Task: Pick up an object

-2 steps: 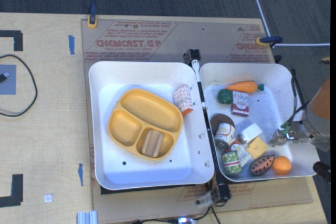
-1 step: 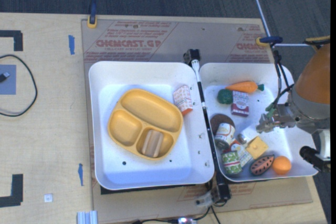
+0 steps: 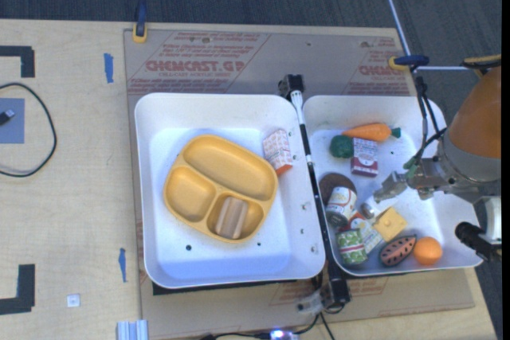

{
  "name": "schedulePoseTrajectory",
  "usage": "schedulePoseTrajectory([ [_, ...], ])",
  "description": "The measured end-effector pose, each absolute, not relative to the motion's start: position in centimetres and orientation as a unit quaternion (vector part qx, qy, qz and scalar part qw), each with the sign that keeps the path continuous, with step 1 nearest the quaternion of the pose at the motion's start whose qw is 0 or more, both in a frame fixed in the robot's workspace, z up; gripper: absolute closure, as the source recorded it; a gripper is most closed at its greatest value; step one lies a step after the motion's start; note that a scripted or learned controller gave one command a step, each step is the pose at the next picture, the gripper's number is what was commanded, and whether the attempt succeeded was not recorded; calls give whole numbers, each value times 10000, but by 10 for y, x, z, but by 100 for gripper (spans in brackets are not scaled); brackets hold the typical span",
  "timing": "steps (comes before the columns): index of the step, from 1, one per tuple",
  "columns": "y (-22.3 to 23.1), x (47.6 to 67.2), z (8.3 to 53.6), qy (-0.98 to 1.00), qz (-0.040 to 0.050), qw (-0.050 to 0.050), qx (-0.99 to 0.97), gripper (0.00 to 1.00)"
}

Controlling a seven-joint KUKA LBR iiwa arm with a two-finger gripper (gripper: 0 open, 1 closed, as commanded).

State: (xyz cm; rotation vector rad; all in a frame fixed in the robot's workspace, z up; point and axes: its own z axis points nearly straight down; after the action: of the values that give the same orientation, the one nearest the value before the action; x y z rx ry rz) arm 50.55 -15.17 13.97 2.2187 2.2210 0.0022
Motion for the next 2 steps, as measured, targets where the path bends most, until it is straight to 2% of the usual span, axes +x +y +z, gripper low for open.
schedulePoseTrajectory([
  [1, -122, 485, 89, 7070, 47, 70, 7072, 0],
  [2, -123, 489, 102, 7065, 77, 131, 7075, 100],
])
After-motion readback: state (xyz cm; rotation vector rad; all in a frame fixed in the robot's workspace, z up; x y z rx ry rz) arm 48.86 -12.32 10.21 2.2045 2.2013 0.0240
